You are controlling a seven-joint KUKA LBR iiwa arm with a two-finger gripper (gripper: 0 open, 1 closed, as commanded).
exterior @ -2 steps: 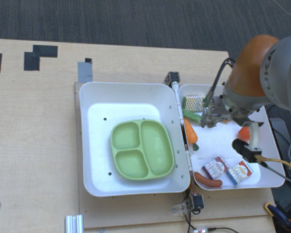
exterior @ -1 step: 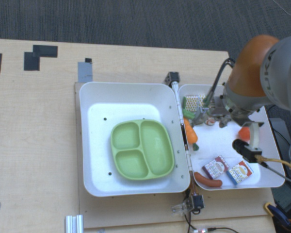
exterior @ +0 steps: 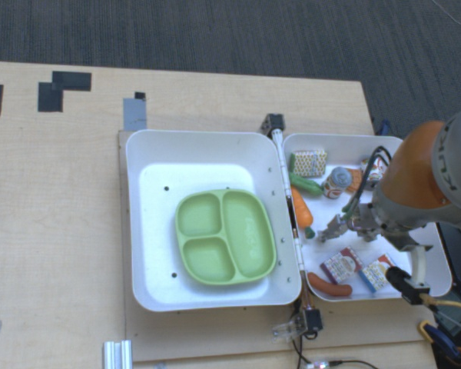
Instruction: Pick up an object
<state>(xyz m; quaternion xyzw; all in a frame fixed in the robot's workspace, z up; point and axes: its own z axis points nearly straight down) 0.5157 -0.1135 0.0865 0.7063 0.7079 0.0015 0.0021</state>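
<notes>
My gripper (exterior: 340, 229) hangs low over the middle of the right bin (exterior: 444, 271), with the grey arm and its orange band (exterior: 415, 171) behind it to the right. Around it lie several small items. An orange carrot (exterior: 302, 210) is just to its left, and a green vegetable (exterior: 306, 183) sits above that. A patterned little box (exterior: 309, 161) and a round can (exterior: 339, 180) rest at the bin's far end. Just below the gripper are a red-and-white packet (exterior: 340, 266), a blue-and-red packet (exterior: 374, 274) and a sausage (exterior: 330, 285).
The left bin (exterior: 150, 206) holds a light green divided plate (exterior: 225, 237). A metal clamp (exterior: 273, 123) sits where the bins meet at the far side. Cables and a connector (exterior: 303, 323) lie at the near edge. Black tape marks (exterior: 61, 91) are on the bench's left.
</notes>
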